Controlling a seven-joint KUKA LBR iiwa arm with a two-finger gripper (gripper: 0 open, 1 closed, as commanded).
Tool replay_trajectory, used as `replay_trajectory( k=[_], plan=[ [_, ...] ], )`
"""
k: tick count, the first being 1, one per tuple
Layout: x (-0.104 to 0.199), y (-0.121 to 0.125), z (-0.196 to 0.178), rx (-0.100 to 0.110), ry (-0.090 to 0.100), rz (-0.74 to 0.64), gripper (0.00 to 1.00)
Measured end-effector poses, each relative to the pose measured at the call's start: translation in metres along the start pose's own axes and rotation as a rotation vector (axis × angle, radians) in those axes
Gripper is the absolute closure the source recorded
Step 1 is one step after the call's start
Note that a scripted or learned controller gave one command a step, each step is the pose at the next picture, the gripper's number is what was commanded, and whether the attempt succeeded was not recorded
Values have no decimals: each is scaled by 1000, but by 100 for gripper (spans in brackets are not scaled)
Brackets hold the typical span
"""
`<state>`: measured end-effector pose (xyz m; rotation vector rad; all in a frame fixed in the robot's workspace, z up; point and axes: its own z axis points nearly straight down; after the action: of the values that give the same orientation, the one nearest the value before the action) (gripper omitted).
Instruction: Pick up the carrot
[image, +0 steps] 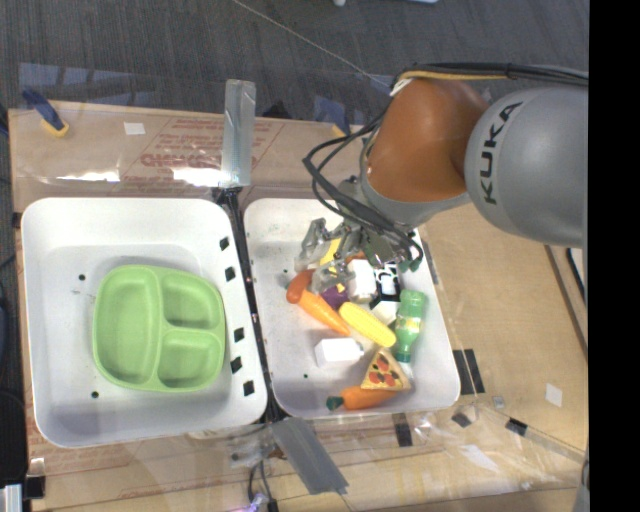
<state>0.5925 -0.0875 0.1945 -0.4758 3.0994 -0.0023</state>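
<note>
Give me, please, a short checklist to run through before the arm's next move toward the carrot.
1. Carrot lies in the right bin, near its front wall: ok.
2. Carrot's top uncovered: ok.
3. Room around carrot: not ok; the pizza slice touches it.
4. Gripper above carrot: not ok; it hangs over the pile at the back, near the corn cob.
5. Fingers ready: cannot tell.
6. Green plate sits in the left bin, out of the way: ok.
</note>
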Motion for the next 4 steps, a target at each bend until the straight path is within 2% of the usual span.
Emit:
replay_trajectory(
  k=[1,2,3,4],
  plan=[
    [-39,46,-24,-3,2,-327,100],
    [71,18,-24,-2,4,-486,100],
    [40,-8,90,-8,10,-258,100],
    [3,-33,0,1,-2,-123,100]
  ],
)
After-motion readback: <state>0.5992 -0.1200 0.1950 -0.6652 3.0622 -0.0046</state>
